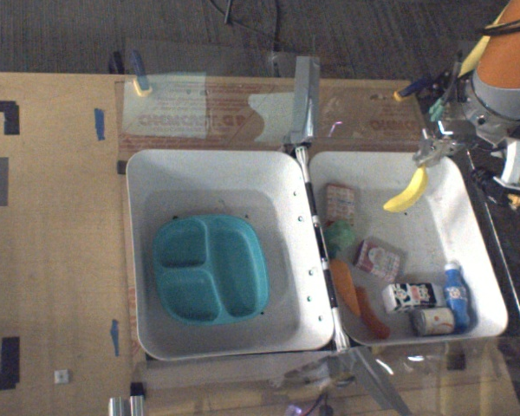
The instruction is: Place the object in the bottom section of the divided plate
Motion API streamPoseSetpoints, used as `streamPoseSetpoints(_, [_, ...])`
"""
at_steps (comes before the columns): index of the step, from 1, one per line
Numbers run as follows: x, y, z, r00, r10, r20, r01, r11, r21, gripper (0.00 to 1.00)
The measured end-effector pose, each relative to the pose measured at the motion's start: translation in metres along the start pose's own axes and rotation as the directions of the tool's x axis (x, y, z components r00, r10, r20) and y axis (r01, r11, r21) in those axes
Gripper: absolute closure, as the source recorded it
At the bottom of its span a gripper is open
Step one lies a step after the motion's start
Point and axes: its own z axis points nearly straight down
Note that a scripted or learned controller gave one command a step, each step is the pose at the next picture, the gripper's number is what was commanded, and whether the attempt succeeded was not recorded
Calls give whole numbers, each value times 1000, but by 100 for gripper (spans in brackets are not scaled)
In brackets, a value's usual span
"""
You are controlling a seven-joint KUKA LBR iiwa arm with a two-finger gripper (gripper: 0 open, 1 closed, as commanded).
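Banana in the air, long trip ahead!
The gripper (432, 152) pinches the banana (406, 193) by its tip above the right bin (488, 258); dangling like that, it could swing loose before reaching the teal divided plate (210, 269) in the left bin (147, 224).

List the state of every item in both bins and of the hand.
divided plate: flat in the left bin, all sections bare
banana: hanging from the hand, above the right bin
carrot: lying flat
milk carton: on its side
can: on its side
blue bottle: lying down
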Motion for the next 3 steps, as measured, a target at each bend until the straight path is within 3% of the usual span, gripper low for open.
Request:
streamPoseSetpoints(2, [120, -53, -10, 1000, -1, -3, 1, 1000, 2, 100])
streamPoseSetpoints(3, [174, -108, 23, 998, -55, -3, 55, 998, 3, 100])
